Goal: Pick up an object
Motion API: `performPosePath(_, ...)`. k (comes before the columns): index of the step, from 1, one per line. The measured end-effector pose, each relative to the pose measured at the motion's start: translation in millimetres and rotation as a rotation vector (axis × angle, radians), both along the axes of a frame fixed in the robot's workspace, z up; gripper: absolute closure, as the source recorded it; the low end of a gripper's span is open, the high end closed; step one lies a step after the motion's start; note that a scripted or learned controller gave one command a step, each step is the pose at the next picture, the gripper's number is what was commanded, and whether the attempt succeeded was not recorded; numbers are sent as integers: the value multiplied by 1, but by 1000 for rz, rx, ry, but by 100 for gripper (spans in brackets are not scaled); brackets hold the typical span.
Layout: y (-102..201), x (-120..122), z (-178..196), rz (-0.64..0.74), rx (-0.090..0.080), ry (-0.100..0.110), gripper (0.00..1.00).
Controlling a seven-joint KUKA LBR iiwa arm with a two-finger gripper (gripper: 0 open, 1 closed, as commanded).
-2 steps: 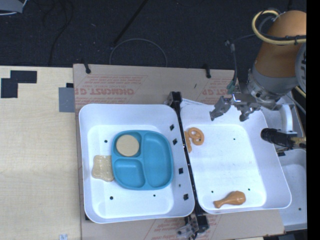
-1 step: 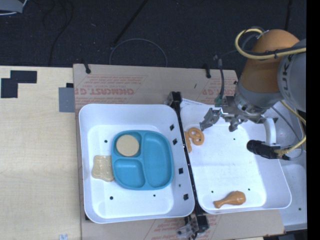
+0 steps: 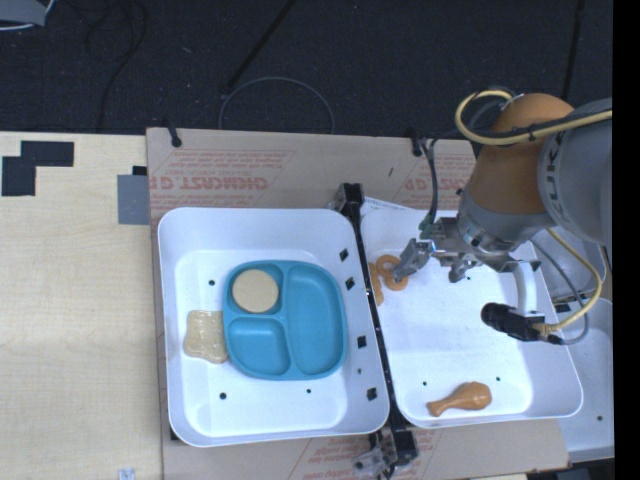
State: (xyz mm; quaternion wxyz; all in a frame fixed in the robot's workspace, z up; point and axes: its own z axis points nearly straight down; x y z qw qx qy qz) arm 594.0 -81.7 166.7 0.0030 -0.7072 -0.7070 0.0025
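Note:
In the right bin (image 3: 500,353), an orange pretzel-like ring (image 3: 386,271) lies by the left wall near the divider. A tan drumstick (image 3: 460,399) rests near the bin's front edge. My gripper (image 3: 434,266) hangs over the upper part of this bin, just right of the ring. It is open, with one fingertip (image 3: 408,264) close beside the ring and nothing between the fingers. The drumstick is well in front of the gripper.
The left bin (image 3: 190,238) holds a blue sectioned tray (image 3: 305,323) with a round tan disc (image 3: 254,290) in one compartment. A pale bread-like piece (image 3: 205,336) lies at the tray's left. A black clamp bar (image 3: 362,298) separates the bins. Cables hang by the arm at right.

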Motion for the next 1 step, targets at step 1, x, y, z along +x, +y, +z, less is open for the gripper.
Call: performPosePath(1, -2, 8, -58, 0, 0, 0, 0)
